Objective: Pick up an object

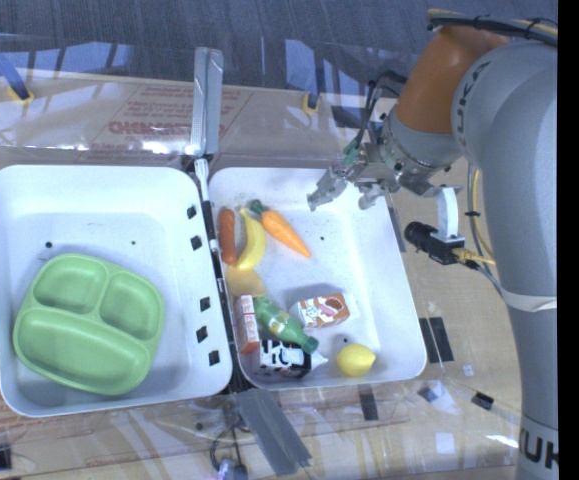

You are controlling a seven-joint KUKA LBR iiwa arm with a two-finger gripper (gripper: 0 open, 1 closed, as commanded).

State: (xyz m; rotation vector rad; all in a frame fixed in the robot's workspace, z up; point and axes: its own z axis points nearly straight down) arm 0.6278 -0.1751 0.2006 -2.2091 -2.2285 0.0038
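My gripper (346,194) hangs over the far edge of the right bin (394,298), open, with nothing between its fingers (320,197). Just below and left of it lies an orange carrot (287,233). Further left are a yellow banana (253,244) and a reddish sausage (228,235). Toward the bin's near side sit a small printed carton (321,311), a green bottle (285,326), a red can (248,326), a black-and-white item (283,357) and a lemon (355,359).
The left bin (29,203) holds a green compartment plate (87,324). A metal divider (206,98) rises between the bins at the back. The arm's grey body (509,168) fills the right side, beside the right bin.
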